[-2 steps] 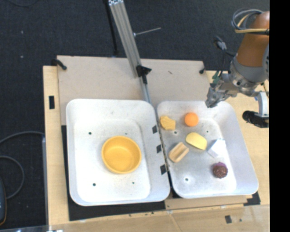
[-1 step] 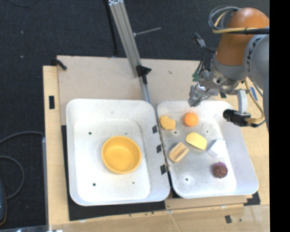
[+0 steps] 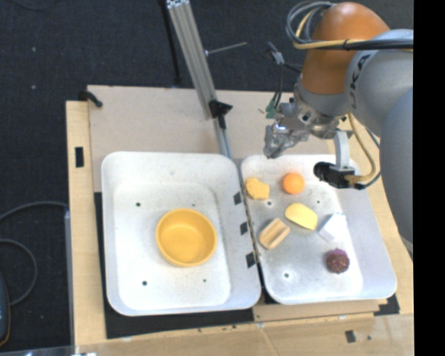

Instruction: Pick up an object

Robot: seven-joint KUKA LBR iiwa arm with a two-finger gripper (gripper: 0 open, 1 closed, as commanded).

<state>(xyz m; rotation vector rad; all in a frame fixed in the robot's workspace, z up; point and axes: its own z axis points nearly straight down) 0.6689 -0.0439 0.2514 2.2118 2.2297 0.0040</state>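
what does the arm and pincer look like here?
Grey rounded arm with a glossy orange band above the wrist. Thin cables loop over the band and down its side. The pincer is small, metallic grey.

Robotics lab / test cell, not a home. Signs: industrial arm (image 3: 379,69) w/ grey casing & orange band and loose cabling at the wrist; bare table (image 3: 160,122) w/ plain board top on dark carpet-like floor; two white bins (image 3: 125,174) set side by side as a fixed rig; aluminium extrusion post (image 3: 198,66) clamped at the back; toy food items, e.g. small orange ball (image 3: 293,183), as test objs.
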